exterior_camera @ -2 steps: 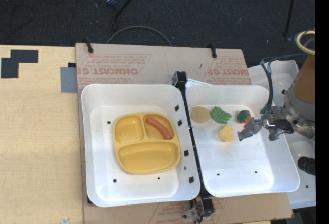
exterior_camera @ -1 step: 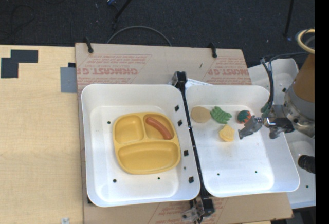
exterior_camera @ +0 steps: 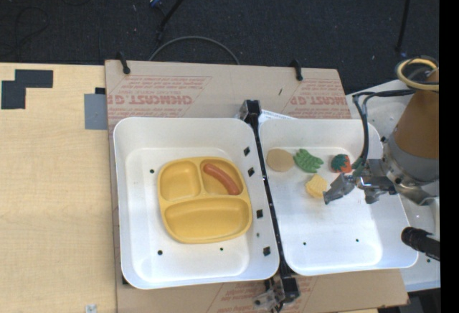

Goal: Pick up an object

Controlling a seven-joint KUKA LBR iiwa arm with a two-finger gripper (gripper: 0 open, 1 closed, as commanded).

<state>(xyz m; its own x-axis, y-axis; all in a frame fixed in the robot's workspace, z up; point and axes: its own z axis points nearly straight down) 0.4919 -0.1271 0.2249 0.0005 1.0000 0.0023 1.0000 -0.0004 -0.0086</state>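
Observation:
Several small toy foods lie in the right bin: a tan round piece, a green leafy piece, a red and green piece and a yellow piece. My gripper reaches in from the right, low over the bin floor, just right of the yellow piece. One dark finger points toward that piece. Nothing shows between the fingers. A yellow divided plate sits in the left bin with a red sausage in its upper right compartment.
A black divider runs between the two bins. The left bin's white rim borders the wooden bench at left. Cardboard lies behind both bins. The arm's orange band and cables stand at the right edge.

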